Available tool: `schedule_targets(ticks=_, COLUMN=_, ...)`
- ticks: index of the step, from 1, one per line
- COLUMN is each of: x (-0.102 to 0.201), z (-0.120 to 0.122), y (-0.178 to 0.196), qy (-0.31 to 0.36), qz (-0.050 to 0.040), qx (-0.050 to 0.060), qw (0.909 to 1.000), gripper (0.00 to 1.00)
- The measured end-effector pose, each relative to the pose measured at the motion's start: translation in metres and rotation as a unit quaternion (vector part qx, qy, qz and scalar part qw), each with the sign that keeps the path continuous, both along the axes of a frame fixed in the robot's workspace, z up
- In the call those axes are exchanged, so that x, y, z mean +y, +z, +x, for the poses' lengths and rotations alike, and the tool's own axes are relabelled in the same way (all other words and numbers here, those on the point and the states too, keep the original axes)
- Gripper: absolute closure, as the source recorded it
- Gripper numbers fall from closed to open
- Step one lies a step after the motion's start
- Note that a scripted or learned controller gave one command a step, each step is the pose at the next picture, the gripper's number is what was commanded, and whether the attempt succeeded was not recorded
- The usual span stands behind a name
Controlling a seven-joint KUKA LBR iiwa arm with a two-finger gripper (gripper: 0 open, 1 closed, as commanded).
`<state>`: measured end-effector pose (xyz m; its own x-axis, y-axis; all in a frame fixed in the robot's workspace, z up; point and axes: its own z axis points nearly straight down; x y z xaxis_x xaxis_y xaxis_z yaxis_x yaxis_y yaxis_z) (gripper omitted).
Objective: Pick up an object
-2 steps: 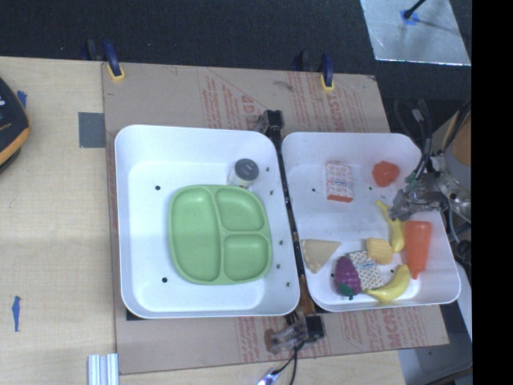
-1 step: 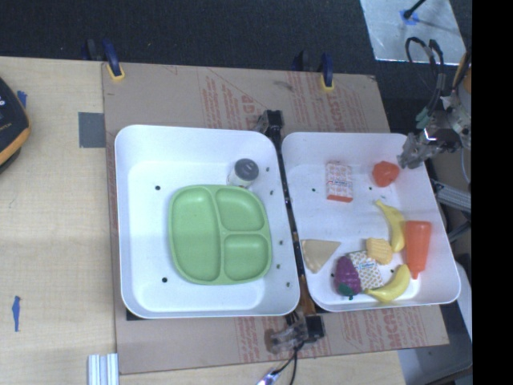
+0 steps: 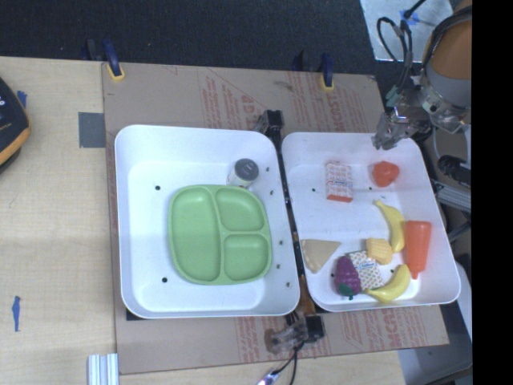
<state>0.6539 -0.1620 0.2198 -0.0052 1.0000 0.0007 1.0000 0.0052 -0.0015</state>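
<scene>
Brown cardboard-covered bench (image 3: 200,95) carries two white bins. Grey two-finger gripper (image 3: 387,139) hovers over right white bin's (image 3: 309,147) far rim, grip state unclear. Small red tomato-like toy (image 3: 385,173) just beside it, inside bin. Risk: descent clips rim, nudges toy away.

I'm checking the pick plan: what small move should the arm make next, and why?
Probably shift toward the red tomato-like toy and descend: the gripper hovers at the right bin's far rim, and that toy lies closest, apart from its neighbours.

Arm enters from right; gripper (image 3: 388,137) points down-left, finger state unclear.
</scene>
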Motion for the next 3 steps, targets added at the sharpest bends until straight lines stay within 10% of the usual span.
schedule_targets(ticks=1, x=-0.030, z=0.003, y=-0.001, qy=-0.001, qz=-0.0010, qx=0.000, qw=1.0000, gripper=1.00)
schedule_targets(ticks=2, x=0.029, z=0.003, y=0.024, qy=0.000, qz=-0.0004, qx=-0.001, qw=1.0000, gripper=1.00)
schedule_targets(ticks=3, x=0.010, z=-0.091, y=-0.045, qy=-0.001, qz=-0.0006, qx=0.002, qw=1.0000, gripper=1.00)
